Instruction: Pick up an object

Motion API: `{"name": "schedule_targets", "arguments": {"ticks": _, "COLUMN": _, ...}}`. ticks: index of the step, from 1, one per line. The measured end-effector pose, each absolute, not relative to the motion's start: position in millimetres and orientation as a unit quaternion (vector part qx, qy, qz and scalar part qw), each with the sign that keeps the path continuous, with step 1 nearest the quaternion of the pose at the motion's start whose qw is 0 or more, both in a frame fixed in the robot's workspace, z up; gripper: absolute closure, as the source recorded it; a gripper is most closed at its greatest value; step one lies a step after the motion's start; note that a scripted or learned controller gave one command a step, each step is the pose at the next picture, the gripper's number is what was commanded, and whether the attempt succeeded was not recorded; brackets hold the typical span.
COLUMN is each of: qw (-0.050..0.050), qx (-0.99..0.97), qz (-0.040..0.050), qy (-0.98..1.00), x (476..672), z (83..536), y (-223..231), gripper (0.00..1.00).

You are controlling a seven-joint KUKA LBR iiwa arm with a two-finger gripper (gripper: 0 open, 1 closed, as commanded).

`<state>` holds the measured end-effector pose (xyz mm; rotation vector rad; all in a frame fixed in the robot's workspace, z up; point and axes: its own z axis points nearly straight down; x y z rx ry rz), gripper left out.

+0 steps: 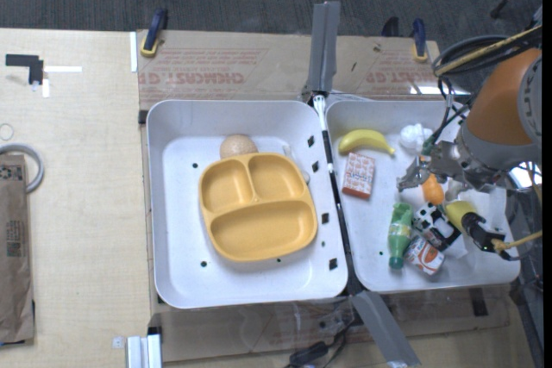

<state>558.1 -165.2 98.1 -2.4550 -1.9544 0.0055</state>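
Clearly the step in hand is closing in on something worth picking from the crowded right bin (371, 267), and doing it well means choosing one item that stands free of its neighbours. The gripper (421, 175) hangs low over the middle of that bin, and whether it is spread or pressed together I cannot tell, since the wrist and cabling blur its tip. Nothing is visibly pinched.

Just below the gripper and touching or nearly touching it sits a small orange object (432, 192), the likeliest target. Further below lies a black-and-white piece (435, 224), and beneath that a white-and-orange packet (424, 257). Beside these, toward the divider, is a green bottle (398, 234) lying tilted. A red snack box (359, 175) rests well off toward the left bin (172, 185), with a banana (366, 140) above it, and a white crumpled thing (414, 135) lies just above the gripper.

My advice is a straight vertical descent centred on the orange object, since the cluster below could be nudged and the grasp spoiled if the approach drifts downward in the view.
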Motion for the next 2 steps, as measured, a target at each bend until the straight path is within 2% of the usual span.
{"name": "schedule_targets", "arguments": {"ticks": 1, "qw": 0.002, "qx": -0.783, "qz": 0.0027, "qy": -0.622, "x": 557.8, "z": 106, "y": -166, "gripper": 1.00}}
{"name": "schedule_targets", "arguments": {"ticks": 2, "qw": 0.001, "qx": -0.828, "qz": 0.0026, "qy": -0.560, "x": 566.5, "z": 217, "y": -110, "gripper": 1.00}}
